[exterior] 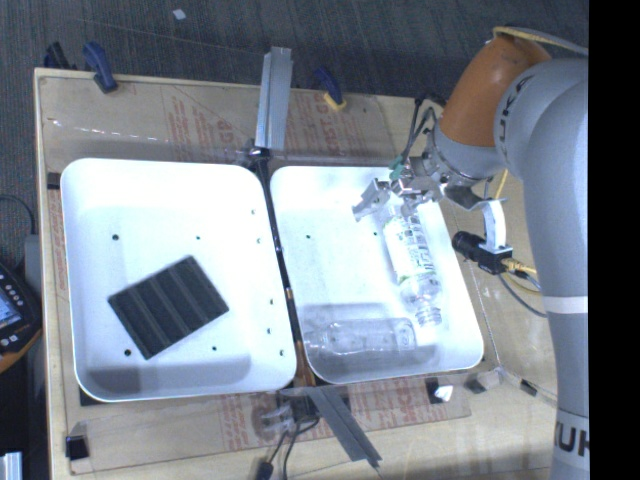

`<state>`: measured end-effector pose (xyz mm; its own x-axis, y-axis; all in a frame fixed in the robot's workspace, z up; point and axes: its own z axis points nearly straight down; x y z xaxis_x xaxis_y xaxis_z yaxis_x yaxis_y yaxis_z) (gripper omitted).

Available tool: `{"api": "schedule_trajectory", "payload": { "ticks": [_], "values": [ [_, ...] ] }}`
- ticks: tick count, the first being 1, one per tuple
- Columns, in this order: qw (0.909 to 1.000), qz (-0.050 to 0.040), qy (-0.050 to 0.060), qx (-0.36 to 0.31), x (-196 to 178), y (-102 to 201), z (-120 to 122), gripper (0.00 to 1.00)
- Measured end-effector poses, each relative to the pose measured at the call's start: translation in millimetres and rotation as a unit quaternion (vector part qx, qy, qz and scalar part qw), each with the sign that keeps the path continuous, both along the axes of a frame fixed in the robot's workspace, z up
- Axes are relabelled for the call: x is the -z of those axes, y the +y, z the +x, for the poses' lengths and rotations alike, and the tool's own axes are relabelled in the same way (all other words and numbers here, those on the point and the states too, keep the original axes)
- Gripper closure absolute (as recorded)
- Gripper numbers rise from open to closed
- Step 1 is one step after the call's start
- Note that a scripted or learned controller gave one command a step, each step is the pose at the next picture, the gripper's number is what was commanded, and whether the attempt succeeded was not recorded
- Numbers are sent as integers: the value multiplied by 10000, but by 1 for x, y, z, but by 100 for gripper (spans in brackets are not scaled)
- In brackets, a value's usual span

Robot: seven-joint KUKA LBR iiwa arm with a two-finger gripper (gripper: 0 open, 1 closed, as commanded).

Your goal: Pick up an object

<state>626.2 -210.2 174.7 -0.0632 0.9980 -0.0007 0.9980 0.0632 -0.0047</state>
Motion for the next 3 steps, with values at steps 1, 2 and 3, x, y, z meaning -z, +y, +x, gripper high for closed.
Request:
{"api": "schedule_trajectory", "payload": {
  "ticks": [1,2,3],
  "values": [
    [9941,0,-20,1088,35,1,23,0],
    [10000,12,-4,73,-20,8,-12,0],
    [9984,5,-6,563,24,1,-62,0]
  ]
}}
